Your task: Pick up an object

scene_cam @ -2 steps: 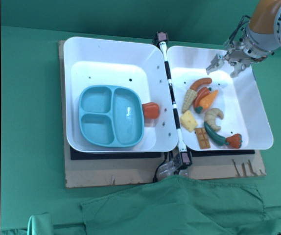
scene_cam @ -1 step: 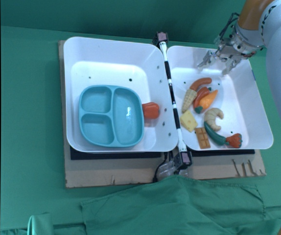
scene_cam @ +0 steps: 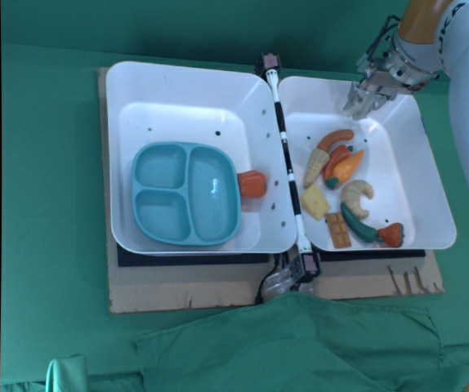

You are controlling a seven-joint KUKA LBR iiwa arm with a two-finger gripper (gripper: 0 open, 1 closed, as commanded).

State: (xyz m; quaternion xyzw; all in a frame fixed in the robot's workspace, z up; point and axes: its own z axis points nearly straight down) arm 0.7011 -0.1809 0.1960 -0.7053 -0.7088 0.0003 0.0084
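Green-draped desk [scene_cam: 55, 219], brown board under two white bins, black-and-white divider rod [scene_cam: 287, 158] running between them as the landmark. Nearest, just right of the rod's near end: waffle-like square [scene_cam: 337, 229], yellow cheese wedge [scene_cam: 315, 202], green pepper [scene_cam: 357, 223] tipped by a strawberry [scene_cam: 392, 234]. Slightly farther, still right of the rod: croissant [scene_cam: 357, 193], ice-cream cone [scene_cam: 315, 167], carrot [scene_cam: 346, 167], sausage [scene_cam: 335, 140] (all bunched close, several touching). Left of the rod, in the left bin [scene_cam: 136, 84]: teal divided plate [scene_cam: 186, 193], with an orange-red pepper [scene_cam: 252, 184] at its rod-side edge. Farthest, right of the rod's far end, over the right bin [scene_cam: 431, 219]'s back corner: gripper [scene_cam: 363, 106], fingers pointing down, close together, nothing between them, well apart from the toy food.
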